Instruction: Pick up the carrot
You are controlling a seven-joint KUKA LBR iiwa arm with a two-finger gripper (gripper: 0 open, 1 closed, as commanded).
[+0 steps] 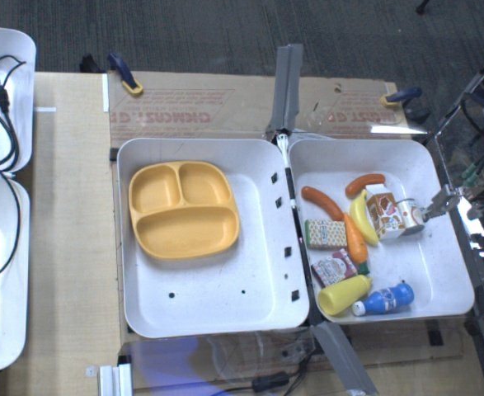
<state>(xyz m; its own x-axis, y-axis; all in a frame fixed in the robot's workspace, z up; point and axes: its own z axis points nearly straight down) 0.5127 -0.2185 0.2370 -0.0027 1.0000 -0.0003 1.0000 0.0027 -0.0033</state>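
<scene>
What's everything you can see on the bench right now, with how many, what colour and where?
bins: 2, white, side by side on the bench
plate: 1, yellow, three compartments, left bin
carrot: 1, orange, middle of right bin, beside the banana
banana: 1, yellow, right of the carrot
sausages: 2, orange-red, upper part of right bin
carton: 1, white and red, beside the banana
can: 1, silver, right of the carton
cracker box: 1, green and tan, left of the carrot
yellow bottle: 1, lower right bin
blue bottle: 1, lower right bin
clamps: 2, blue, far bench edge
tool: 1, grey, right bin's right edge, near the can
</scene>
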